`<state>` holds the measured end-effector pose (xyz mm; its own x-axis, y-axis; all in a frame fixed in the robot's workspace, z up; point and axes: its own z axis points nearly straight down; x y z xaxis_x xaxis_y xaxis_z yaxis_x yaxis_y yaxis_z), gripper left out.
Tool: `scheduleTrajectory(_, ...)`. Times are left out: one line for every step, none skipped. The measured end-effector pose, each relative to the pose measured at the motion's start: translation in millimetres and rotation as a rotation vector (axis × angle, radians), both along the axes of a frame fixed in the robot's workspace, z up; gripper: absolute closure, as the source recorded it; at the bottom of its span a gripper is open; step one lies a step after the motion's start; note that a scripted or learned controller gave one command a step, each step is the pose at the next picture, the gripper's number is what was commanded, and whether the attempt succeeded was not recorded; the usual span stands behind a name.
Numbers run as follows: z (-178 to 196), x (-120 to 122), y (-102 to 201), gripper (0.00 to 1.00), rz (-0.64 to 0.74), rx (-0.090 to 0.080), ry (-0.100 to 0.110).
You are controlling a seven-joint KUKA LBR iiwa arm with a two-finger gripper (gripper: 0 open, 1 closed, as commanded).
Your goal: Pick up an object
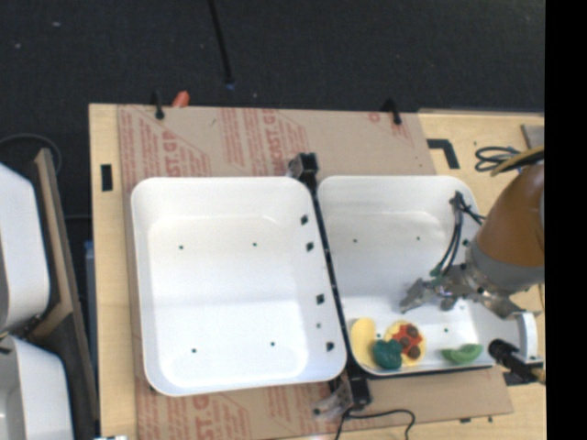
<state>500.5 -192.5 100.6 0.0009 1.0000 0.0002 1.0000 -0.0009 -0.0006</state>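
Broad tan cardboard-topped desk (229, 145) with red printed lettering carries two shallow white plastic bins with rounded corners, side by side. The left bin (229, 282) has a smooth, glossy floor dotted with small dark holes. The right bin (385, 227) holds the goods, all bunched in its near corner. In from the right comes the grey arm with its orange band (515, 223), and its metal hand (429, 293) hangs low over the right bin's floor, just above the pile; its thin prongs look splayed apart with nothing between them. Now the objects, four counted: a yellow rounded banana-like piece (361, 331) at the left, a round item mottled red, orange and dark (407, 335), a teal-green lumpy blob (387, 356) touching both, and a small light-green leaf-like piece (461, 353) apart to the right.
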Motion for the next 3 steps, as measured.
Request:
scheduleTrajectory(0, 1, 0, 0.0, 0.0, 0.0, -0.001)
scheduleTrajectory(85, -9, 14, 0.0, 0.001, -0.002, -0.009)
scheduleTrajectory(102, -11, 27, 0.0, 0.002, -0.001, -0.003)
